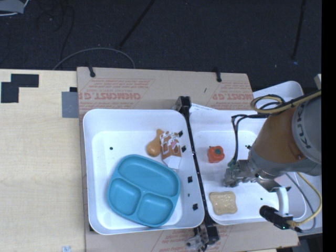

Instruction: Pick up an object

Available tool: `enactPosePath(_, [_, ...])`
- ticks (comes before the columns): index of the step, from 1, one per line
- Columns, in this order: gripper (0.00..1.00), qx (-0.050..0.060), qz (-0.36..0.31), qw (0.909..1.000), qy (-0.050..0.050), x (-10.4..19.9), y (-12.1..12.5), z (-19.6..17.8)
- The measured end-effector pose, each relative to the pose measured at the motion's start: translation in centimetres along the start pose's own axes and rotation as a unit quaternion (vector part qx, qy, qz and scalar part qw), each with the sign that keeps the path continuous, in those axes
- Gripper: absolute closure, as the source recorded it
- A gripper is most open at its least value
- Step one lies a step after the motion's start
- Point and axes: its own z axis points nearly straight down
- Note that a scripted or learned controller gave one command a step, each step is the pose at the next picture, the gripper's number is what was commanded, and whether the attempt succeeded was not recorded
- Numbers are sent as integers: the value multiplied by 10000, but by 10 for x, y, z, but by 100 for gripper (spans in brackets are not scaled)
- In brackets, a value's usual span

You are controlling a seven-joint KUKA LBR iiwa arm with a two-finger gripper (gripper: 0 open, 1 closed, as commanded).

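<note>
My gripper (231, 178) is low in the right bin (210, 127), its tip near the bin floor. A small red-orange tomato-like toy (215, 154) lies just up and left of it. A tan toast-like slab (223, 202) rests just below the gripper, toward the bin's front wall. I see nothing between the fingers, and the wrist hides how they stand. In the left bin (97, 140) lies a blue divided plate (143, 189), with an orange and brown toy (164, 144) behind it.
The grey arm with its orange band (278, 138) covers the right half of the right bin. Cables (262, 106) loop above the arm. A black divider clip (185, 105) sits where the bins meet. Cardboard (157, 91) lies under both bins.
</note>
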Motion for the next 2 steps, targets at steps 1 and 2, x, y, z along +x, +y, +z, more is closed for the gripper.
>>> enactPosePath(1, [100, -18, -6, 10000, -8, -2, -7, -45])
enactPosePath(2, [100, -18, -41, 10000, -5, 4, -12, -91])
